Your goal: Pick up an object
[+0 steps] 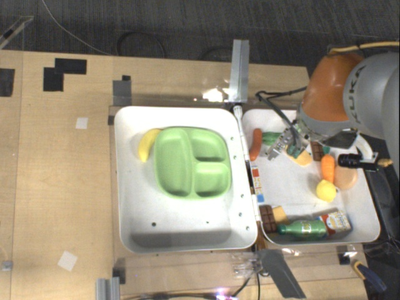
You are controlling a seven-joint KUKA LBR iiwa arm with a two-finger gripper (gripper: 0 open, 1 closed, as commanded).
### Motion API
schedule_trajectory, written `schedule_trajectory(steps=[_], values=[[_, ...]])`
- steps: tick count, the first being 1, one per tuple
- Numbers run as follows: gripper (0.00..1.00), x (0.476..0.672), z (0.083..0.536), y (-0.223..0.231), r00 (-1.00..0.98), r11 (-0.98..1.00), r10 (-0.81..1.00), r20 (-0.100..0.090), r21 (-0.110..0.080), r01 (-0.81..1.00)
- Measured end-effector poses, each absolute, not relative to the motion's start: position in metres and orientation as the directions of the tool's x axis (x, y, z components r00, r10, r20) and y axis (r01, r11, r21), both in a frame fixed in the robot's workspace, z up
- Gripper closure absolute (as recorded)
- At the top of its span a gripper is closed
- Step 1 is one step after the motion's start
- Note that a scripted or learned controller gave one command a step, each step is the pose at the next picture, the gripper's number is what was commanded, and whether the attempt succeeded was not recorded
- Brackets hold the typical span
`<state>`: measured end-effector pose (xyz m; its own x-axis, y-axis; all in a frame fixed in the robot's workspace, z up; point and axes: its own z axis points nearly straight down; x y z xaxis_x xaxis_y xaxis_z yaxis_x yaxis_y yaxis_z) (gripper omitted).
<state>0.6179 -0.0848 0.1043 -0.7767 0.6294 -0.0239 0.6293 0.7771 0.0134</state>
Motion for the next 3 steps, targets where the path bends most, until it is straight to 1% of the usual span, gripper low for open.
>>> schedule_trajectory(steps=[1, 2, 3], values=[[0.0, 0.618, 0.104, -0.084, -0.777, 0.778, 0.629, -0.023, 0.013, 0.629], [0.0, 0.606, 0.089, -0.098, -0.819, 0.82, 0.573, -0.011, 0.007, 0.573], [0.0, 0.621, 0.089, -0.141, -0.868, 0.868, 0.497, -0.012, 0.004, 0.497]])
